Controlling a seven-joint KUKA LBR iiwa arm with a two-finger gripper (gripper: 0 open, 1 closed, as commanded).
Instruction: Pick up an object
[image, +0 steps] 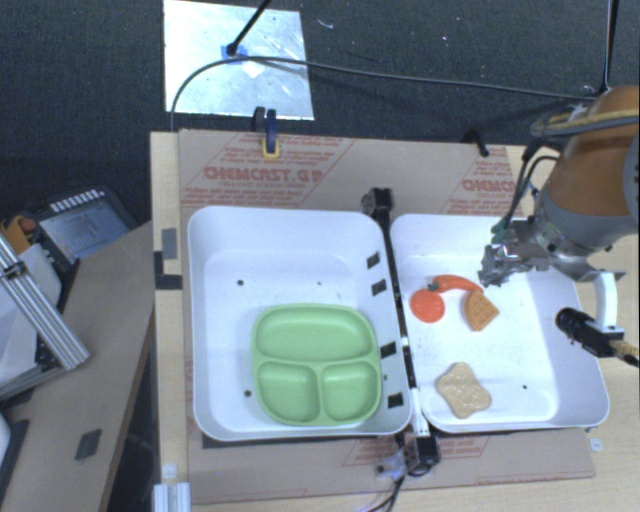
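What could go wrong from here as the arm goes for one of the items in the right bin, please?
The orange curved piece, red round piece and waffle-like piece lie bunched together just below the gripper, so a descent may hit two at once or nudge one aside. All look flat and low, so a grasp may slip off. The beige cookie-like piece lies apart and seems an easier target.

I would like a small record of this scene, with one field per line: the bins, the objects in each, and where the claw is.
left bin: holds a green divided plate
right bin: holds four small food items
red round piece: near the bin's left wall
orange curved piece: just above the red one
waffle-like piece: right of the red one
beige cookie-like piece: near the front, apart from the others
claw: above the right bin, close to the orange curved piece; its grip state cannot be read
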